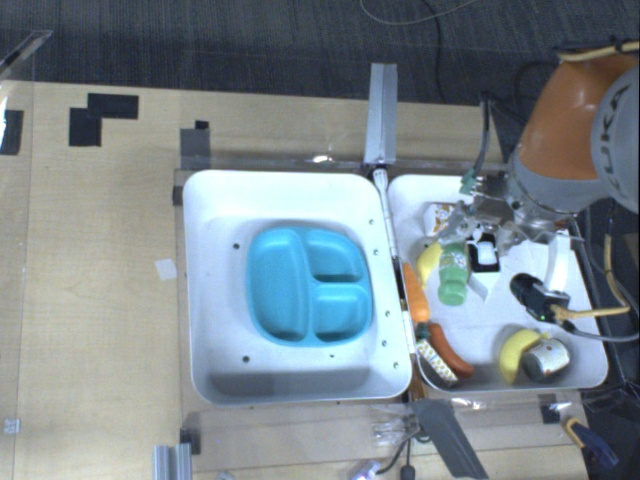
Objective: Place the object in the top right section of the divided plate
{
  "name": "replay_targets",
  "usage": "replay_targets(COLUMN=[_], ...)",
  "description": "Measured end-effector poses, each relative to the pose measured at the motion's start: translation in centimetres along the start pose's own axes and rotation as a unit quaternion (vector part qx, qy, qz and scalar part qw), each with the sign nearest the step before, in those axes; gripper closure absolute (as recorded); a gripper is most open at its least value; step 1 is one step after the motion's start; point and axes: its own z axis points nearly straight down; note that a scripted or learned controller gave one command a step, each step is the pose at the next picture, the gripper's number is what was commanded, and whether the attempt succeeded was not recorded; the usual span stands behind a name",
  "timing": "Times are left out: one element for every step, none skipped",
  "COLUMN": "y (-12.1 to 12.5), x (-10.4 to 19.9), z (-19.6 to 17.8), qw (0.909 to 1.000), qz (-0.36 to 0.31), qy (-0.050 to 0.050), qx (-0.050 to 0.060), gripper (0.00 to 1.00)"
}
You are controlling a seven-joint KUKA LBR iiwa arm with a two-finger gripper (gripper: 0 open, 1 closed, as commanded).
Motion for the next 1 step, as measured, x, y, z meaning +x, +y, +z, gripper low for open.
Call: replay_targets(y=[-6.12], x=[9.49], z=[2.28], qw=[0.9989], qz=[0.047], qy=[0.0], qx=[0.001], gripper=[1.0])
